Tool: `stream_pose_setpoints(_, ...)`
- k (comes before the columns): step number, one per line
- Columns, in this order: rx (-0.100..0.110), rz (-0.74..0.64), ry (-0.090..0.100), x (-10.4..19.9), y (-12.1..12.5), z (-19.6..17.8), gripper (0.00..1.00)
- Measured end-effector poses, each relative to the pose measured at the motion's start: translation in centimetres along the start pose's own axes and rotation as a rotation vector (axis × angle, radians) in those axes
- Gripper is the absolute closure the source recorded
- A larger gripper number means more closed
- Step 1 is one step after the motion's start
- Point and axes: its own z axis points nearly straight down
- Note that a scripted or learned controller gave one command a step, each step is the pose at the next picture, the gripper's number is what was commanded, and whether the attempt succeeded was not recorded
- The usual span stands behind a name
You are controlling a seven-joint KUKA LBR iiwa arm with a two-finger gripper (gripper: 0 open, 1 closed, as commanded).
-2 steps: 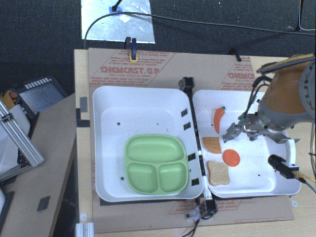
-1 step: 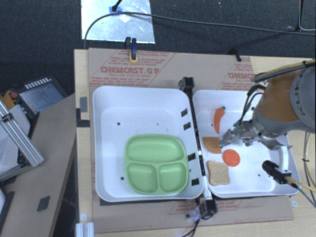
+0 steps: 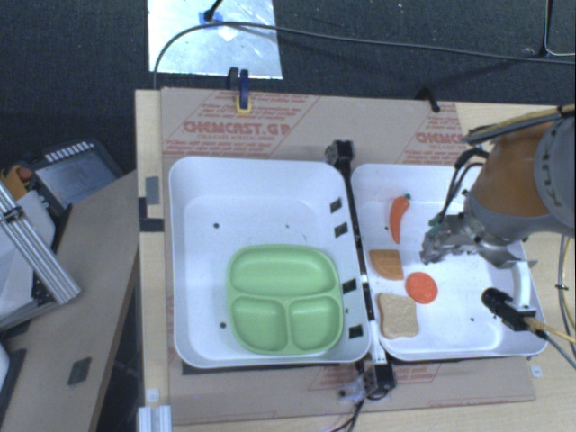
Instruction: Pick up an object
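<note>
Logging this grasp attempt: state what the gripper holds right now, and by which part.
Nothing is visibly held. The gripper hovers in the right bin, close to the carrot and the red round piece, with no object between its fingers.

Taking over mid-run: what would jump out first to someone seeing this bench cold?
Probably the green divided plate in the left bin. Then the right bin's bright food: an orange carrot, a red round piece and two tan slices, with the gripper hanging just right of the carrot.

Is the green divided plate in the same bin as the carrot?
No, the green divided plate lies in the left bin, while the carrot lies in the right bin.
</note>
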Motion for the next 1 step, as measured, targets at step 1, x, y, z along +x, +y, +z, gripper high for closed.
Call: stream_pose_setpoints(1,-0.004,-0.002,0.0,-0.05,-0.07,-6.42,1.0)
